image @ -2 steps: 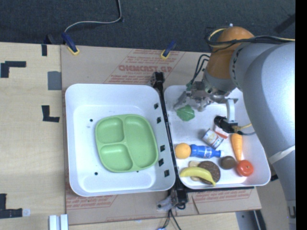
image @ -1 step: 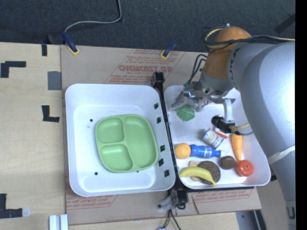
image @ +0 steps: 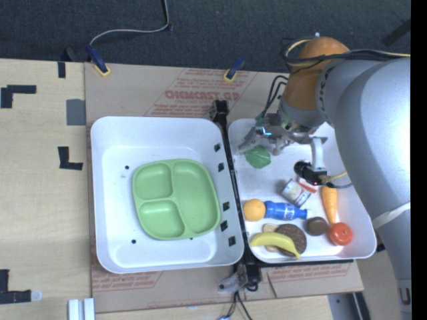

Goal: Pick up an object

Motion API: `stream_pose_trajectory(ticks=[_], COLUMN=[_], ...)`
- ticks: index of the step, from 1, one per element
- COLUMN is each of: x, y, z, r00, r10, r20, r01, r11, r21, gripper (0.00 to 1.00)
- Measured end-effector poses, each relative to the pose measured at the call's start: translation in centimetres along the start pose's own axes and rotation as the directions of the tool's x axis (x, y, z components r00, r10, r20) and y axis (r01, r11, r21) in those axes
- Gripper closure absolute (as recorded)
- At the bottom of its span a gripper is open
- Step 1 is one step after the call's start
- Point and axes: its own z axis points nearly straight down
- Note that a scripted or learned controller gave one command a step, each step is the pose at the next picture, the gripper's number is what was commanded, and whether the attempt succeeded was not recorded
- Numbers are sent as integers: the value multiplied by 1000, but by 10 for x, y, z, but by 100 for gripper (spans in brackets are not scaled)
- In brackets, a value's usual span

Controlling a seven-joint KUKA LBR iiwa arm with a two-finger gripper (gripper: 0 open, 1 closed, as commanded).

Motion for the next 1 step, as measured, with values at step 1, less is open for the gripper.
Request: stream_pose_trajectory(ticks=[1], x=[2], y=[-1], z=[0], r00=[1000], r10=[1], r20=[1], r01=[-1], r11=[1000], r21=[0], gripper=[0])
